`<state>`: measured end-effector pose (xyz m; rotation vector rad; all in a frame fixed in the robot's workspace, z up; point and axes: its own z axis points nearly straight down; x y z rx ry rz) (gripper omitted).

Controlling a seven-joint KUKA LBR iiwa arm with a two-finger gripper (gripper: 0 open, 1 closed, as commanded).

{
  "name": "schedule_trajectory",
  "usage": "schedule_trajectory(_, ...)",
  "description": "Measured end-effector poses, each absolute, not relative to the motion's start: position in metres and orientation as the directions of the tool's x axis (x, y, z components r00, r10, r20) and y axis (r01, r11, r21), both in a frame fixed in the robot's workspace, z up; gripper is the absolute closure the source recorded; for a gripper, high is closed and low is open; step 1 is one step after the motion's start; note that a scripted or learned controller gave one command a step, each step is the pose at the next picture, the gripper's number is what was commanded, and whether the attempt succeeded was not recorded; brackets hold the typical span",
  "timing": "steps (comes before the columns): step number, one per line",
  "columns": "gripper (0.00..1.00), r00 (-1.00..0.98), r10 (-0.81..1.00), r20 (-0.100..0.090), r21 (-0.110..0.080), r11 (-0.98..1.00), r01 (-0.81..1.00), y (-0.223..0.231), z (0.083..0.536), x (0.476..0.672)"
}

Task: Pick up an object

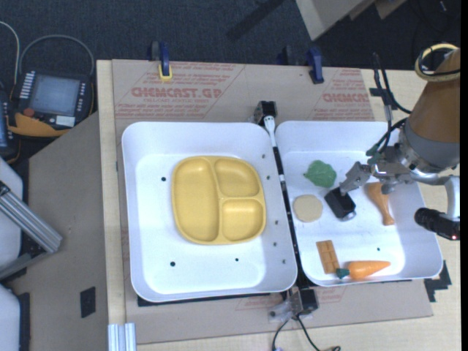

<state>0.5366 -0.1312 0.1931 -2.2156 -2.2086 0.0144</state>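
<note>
Over right bin (417,262), claw (342,199), aperture unclear

A brown board (219,86) printed with red lettering (partly legible) covers the bench. Two blue clamps (162,55) grip its far edge. Dark carpet (146,13) fills the upper frame; a cabled handheld screen (51,97) lies upper left.

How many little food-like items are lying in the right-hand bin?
5: green piece upper middle, round tan piece left, brown slab and carrot at bottom, orange piece right. The arm may hide more.
</note>
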Motion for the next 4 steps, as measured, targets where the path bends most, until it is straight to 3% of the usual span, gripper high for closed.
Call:
schedule_trajectory(1,0.0,0.0,1.0,0.001,-0.001,0.0,1.0,-0.131,0.201,0.54)
schedule_trajectory(3,0.0,0.001,1.0,0.002,-0.007,-0.001,1.0,-0.134,0.098,0.542)
schedule_trajectory(4,0.0,0.001,1.0,0.002,-0.005,-0.001,1.0,-0.133,0.083,0.541)
